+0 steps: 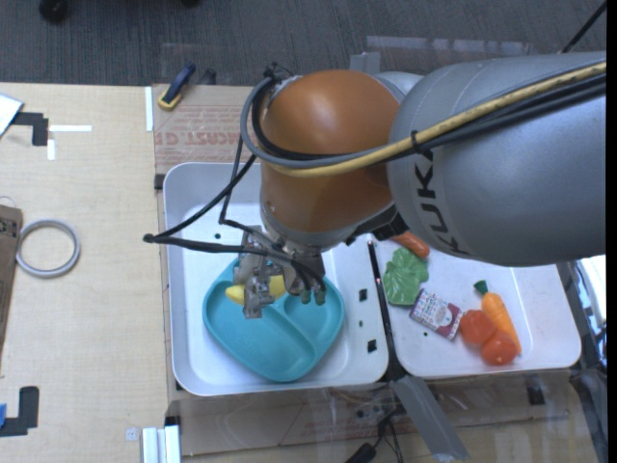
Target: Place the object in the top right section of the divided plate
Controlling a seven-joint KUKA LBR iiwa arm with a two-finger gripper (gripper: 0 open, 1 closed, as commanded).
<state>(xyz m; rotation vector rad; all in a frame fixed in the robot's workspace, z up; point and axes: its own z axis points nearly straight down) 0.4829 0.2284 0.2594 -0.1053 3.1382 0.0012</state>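
Note:
A teal divided plate point(280, 340) lies in the left bin point(188, 287). My gripper point(275, 292) hangs low over the plate's upper part, and the big grey and orange arm covers much of the bin behind it. A yellow object point(253, 290) shows right at the fingers, over the plate's upper left area. I cannot make out if the fingers hold it or if it rests on the plate.
The right bin point(540, 355) holds a green leafy piece point(405, 276), a small red packet point(436, 313), a tomato point(477, 327), a carrot point(498, 316) and an orange item point(413, 245) under the arm. A tape roll point(43, 247) lies on the wooden bench at left.

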